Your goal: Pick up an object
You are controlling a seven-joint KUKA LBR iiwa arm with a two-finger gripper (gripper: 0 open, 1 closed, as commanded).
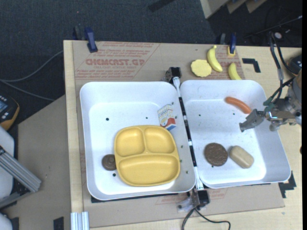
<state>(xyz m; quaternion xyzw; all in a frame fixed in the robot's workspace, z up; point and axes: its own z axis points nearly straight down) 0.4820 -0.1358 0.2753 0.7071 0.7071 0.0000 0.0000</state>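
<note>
Your nearest candidate is the sausage [238, 104], an orange-red piece lying at a slant in the upper part of the right bin [273, 162], just up and left of the gripper [249, 123] and apart from it. The gripper hangs over the right bin's right side; its dark fingers point left and down, but you cannot tell from this angle whether the jaws are spread or closed, and nothing is visible between them. Lower in the same bin lie a brown patty [216, 154] and, touching its right edge, a tan bun [241, 156]. In the left bin [91, 128] you see a yellow tray [145, 155] with three compartments, a small brown disc [109, 162] just beside its left edge, and a packet [167, 116] (white, with red and blue print) near the divider. Behind the right bin, on the bench [120, 61], rest a yellow chip [201, 68] and two bananas [214, 59] (one to each side of a blue clamp [232, 44]).
</note>
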